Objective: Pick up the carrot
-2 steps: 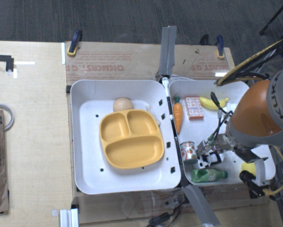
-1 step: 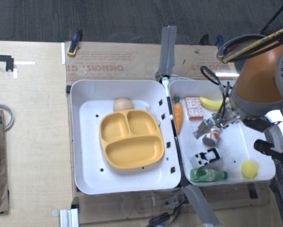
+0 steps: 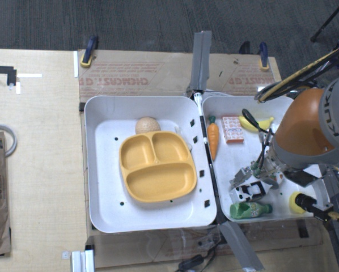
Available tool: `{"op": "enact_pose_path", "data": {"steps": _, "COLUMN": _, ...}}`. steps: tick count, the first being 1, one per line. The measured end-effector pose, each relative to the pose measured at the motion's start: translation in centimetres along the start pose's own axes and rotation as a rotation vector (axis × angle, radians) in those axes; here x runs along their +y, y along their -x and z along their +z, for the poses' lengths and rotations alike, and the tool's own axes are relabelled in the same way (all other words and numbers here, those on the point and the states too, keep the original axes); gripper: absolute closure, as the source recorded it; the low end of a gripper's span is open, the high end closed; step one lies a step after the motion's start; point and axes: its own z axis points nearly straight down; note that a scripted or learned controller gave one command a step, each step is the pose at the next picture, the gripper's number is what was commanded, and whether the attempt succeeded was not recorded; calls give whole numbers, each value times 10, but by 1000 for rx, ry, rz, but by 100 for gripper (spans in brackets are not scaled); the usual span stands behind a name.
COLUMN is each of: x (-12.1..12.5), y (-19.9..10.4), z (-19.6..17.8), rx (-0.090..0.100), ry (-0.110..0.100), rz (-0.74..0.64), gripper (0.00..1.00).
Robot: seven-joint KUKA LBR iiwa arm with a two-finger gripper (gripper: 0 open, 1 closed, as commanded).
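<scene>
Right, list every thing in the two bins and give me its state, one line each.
carrot: lying along the right bin's left wall, not gripped.
tool: low in the right bin, away from the carrot.
yellow plate: flat in the left bin, right way up.
beige ball: resting against the plate's far rim.
green bottle: lying on its side.
banana: lying flat.
small box: lying flat beside the carrot.

Colours around the orange carrot (image 3: 213, 139)

Left of it, a yellow divided plate (image 3: 157, 167); right, a red-and-white patterned box (image 3: 233, 129); below, a green bottle (image 3: 250, 209).
</scene>
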Motion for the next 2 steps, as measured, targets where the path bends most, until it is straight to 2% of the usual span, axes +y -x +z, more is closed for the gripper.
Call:
{"op": "enact_pose_path", "data": {"steps": 1, "x": 21, "y": -36, "z": -100, "rx": -1, "ry": -1, "rz": 211, "gripper": 0}}
{"op": "enact_pose_path", "data": {"steps": 2, "x": -17, "y": -14, "z": -1, "rx": -3, "ry": 5, "rz": 209, "gripper": 0}}
